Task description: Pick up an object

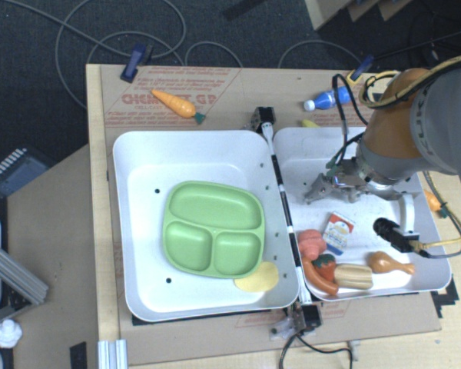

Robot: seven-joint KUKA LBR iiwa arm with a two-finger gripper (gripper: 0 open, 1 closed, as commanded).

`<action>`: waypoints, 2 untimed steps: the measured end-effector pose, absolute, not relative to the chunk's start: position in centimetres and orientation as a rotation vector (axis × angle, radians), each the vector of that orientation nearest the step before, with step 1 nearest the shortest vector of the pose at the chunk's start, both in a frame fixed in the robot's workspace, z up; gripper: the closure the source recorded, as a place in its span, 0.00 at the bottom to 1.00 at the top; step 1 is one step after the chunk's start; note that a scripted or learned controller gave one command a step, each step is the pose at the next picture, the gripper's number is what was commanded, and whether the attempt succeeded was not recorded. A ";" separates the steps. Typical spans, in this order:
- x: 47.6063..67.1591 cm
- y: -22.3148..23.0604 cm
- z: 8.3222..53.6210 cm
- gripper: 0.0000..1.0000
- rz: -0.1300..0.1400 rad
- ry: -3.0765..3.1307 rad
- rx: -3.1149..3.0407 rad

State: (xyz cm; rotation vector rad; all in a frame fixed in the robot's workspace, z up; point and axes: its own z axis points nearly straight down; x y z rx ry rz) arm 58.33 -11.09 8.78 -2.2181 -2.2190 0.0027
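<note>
Two white bins are sitting side by side; the gripper (328, 188) is hovering in the right bin (307, 146), fingers spread apart and gripping nothing. At its five o'clock, a small carton (338, 232) is lying near toy food. The left bin (138, 167) is holding a green tray (212, 227).

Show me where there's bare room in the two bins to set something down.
Left bin: bare floor rings the green divided plate, widest along the far and left walls; a yellow piece takes the near right corner. Right bin: open floor at the far left corner. Its near end is crowded with the small carton, hot dog and drumstick, under the gripper.
</note>
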 end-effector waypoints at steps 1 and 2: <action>55.1 -9.9 8.4 0.00 0.002 -2.219 -2.220; 54.8 -12.8 8.4 0.00 0.001 -2.221 -2.223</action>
